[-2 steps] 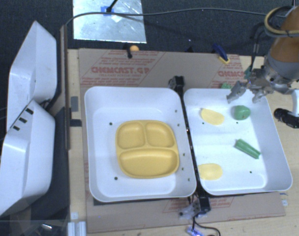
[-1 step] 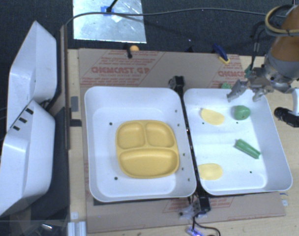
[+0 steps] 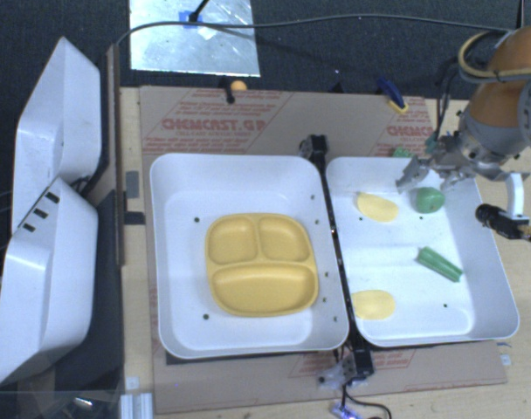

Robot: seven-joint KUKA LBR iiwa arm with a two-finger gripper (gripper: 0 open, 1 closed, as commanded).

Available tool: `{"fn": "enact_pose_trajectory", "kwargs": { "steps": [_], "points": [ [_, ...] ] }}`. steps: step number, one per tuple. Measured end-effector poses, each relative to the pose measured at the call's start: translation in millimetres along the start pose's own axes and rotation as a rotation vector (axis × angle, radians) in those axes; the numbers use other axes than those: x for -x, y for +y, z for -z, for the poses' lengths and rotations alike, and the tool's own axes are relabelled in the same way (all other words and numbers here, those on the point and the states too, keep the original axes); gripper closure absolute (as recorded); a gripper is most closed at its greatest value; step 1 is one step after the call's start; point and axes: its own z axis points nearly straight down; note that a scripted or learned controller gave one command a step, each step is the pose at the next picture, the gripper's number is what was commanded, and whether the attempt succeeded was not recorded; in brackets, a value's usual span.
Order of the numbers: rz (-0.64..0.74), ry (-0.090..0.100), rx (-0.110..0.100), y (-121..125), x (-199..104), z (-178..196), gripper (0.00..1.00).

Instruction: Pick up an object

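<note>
My gripper (image 3: 431,178) hangs over the far part of the right bin (image 3: 484,321), with its fingers spread open. A round green object (image 3: 429,201) lies just in front of the fingertips and is not held. Left of it rests a pale yellow oval piece (image 3: 376,207). A long green piece (image 3: 439,264) lies nearer the front right, and a second yellow oval piece (image 3: 372,304) sits at the front of that bin.
The left bin (image 3: 174,234) holds a yellow divided plate (image 3: 261,263). A black clamp (image 3: 315,146) sits where the two bins meet at the back. White housings (image 3: 51,208) stand to the far left, and cardboard lies under the bins.
</note>
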Motion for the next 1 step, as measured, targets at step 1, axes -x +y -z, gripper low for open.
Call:
{"fn": "enact_pose_trajectory", "kwargs": {
  "steps": [1],
  "points": [
    [0.001, 0.001, -0.001, -3.9, -9.4, -55.8, 0.00]
  ]
}}
